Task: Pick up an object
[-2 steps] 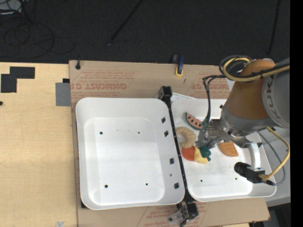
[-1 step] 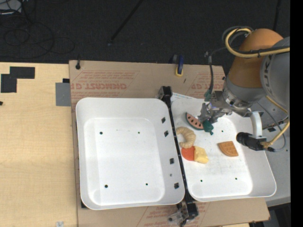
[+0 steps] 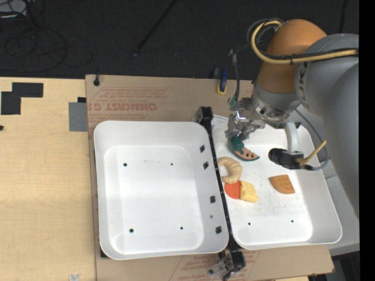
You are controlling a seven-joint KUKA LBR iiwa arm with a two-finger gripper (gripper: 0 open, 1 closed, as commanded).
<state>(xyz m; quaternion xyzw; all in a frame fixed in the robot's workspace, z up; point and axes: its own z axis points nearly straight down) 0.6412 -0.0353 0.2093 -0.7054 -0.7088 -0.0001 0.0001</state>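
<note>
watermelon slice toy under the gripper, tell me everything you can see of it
The watermelon slice is a small wedge that looks like plastic play food: red flesh with dark seed dots and a green rind along its curved edge. It lies flat on the floor of the right bin, near its upper left. The gripper is directly above it, at its upper end; whether they touch cannot be told. It lies apart from the croissant below.
</note>
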